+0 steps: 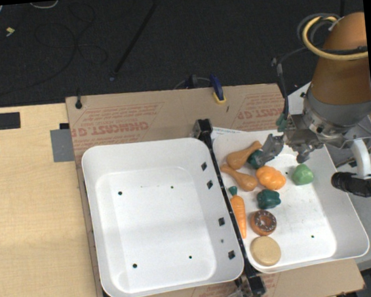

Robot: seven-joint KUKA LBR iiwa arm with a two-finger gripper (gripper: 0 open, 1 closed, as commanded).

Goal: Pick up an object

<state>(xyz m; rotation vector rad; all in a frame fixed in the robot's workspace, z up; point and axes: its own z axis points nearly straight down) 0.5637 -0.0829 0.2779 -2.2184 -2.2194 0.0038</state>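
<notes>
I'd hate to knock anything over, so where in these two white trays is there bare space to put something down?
The left bin has its whole floor bare. In the right bin, the patch toward the near right corner is free, right of the donut and the round cookie. It is crowded along that bin's left wall, around the carrot, the orange and the gripper.

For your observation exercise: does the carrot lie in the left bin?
No. The carrot lies in the right bin, close to the divider, among the other toy foods.
</notes>
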